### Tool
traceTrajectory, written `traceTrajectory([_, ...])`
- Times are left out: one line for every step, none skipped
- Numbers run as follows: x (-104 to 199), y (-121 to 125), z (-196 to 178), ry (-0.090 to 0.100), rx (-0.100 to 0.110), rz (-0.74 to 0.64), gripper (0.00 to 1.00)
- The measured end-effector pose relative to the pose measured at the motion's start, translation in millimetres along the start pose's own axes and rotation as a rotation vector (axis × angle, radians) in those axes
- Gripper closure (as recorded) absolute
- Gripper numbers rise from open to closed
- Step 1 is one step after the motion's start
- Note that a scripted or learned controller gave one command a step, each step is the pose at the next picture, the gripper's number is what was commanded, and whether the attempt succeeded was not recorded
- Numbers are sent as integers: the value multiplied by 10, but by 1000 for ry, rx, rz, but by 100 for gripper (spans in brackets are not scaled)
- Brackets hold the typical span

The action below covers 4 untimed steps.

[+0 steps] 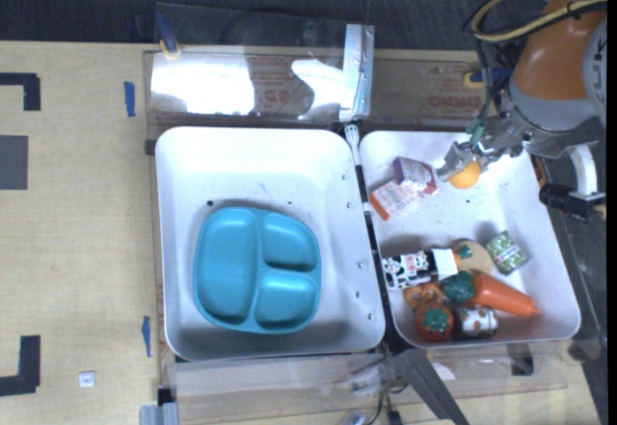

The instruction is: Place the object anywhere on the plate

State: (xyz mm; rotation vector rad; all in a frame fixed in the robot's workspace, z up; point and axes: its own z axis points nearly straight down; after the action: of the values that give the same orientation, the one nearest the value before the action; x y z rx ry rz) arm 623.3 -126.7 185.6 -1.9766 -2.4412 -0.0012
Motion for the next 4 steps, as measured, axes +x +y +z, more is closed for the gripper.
traceTrajectory([777,-305,-290,1,-1,-192,100])
traceTrajectory([1354,37,22,1,2,-233,100])
traceTrajectory([1148,-224,8,0,1,-381,100])
traceTrajectory([1955,68,13,0,-3,-351,100])
